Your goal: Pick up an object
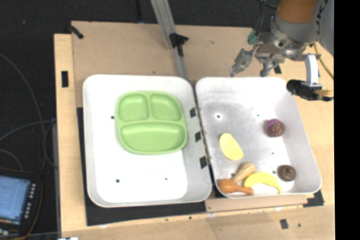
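Claw (256,66) position: upper right of the frame, just past the far rim of the right bin (298,107). Its two fingers (241,61) point down and to the left and stand spread apart, with nothing between them. The grey wrist sits directly above the fingers, and the orange band of the arm (301,0) rises from it toward the top right corner. A black cable runs along the near side of the arm.

Right bin contents, all lying in the near half:
- a pale yellow oval piece (230,146) near the centre of the frame;
- a dark purple round object (275,128) toward the right wall;
- a brown ring-shaped object (286,172) at the near right corner;
- a yellow banana (261,181) against the near wall;
- a tan piece (243,171) and an orange piece (234,187), touching each other and the banana's left end.

All of these lie well apart from the claw.

Left bin (98,177) holds a green divided plate (151,122) with three compartments, set in its far half.

Both bins rest side by side on a light wooden desk (112,48). A metal strut (160,5) slants from the top of the frame down to the gap between the bins. Dark floor surrounds the desk, and a device with a lit blue screen (17,199) sits at the lower left of the frame.
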{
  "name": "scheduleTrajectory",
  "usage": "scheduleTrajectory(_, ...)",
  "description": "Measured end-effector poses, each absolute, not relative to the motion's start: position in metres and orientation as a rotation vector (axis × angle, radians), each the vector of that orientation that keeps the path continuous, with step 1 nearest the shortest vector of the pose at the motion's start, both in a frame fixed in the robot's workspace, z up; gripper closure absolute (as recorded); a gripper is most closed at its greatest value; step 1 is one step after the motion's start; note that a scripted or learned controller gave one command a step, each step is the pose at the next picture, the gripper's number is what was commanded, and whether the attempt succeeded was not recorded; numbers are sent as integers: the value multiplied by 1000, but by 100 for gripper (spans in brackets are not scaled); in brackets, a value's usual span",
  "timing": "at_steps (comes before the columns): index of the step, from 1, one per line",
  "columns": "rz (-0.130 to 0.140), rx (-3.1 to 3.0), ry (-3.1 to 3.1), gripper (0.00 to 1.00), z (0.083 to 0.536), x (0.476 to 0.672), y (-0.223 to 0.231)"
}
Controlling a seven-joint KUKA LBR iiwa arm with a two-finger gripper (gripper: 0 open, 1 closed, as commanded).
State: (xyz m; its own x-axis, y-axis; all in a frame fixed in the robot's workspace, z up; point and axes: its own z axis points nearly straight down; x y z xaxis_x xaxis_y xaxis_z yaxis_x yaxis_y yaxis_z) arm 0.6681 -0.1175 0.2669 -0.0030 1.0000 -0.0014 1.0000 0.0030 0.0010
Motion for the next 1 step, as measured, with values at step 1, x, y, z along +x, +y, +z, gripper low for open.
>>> scheduleTrajectory(1,-1,2216,2224,0,267,668,-118)
